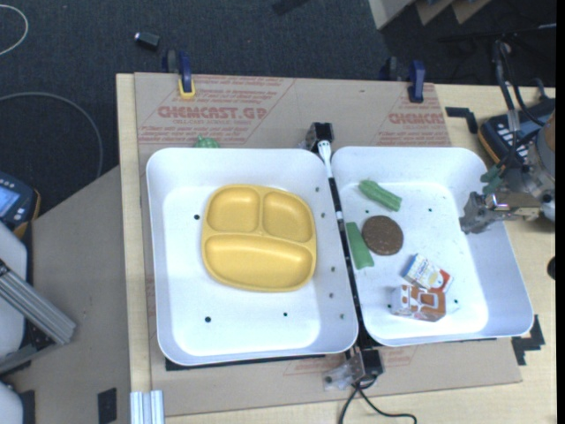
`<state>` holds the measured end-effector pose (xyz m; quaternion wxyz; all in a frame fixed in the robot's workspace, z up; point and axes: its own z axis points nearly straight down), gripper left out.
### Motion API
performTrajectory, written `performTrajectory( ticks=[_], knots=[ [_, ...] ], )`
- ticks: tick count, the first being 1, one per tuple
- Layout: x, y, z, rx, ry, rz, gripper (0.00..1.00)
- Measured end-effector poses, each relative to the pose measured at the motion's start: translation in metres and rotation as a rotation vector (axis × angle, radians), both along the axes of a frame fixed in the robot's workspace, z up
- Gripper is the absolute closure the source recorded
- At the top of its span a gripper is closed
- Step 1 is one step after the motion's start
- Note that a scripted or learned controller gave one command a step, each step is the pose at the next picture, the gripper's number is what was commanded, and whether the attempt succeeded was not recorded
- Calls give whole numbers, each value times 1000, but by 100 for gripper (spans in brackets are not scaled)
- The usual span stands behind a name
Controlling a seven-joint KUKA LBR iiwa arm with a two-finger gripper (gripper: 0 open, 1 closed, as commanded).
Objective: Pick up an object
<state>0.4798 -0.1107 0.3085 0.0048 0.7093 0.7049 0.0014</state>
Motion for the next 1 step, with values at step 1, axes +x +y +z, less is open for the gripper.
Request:
performTrajectory(
  ticks=[1],
  knots=[
    [0,4,7,3,4,7,100]
  ],
)
